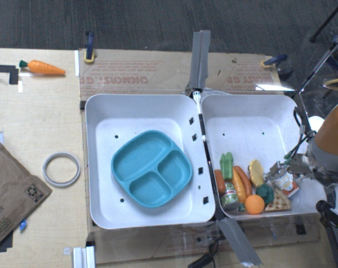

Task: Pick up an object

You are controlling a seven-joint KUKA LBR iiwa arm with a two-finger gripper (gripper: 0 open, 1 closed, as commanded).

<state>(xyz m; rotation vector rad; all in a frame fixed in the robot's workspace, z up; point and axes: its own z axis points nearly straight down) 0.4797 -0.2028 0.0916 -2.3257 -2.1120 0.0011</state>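
The pile of small plastic toy foods [248,187] lies in the near corner of the right white bin [252,116]: an orange ball [255,204], a green pod [227,165], an orange carrot-like piece [241,183] and a waffle-patterned piece [277,201] lie touching one another. The tool [283,171] sits low at the pile's right edge; whether it is spread or pinching anything cannot be told. The left white bin [102,166] holds a blue three-compartment plastic plate [151,168]. On the pale wooden tabletop [29,110] to the left lie a grey tape ring [61,168], a brown cardboard box [10,197] and an orange toy carrot [43,67]. Dark carpet [135,10] lies beyond.
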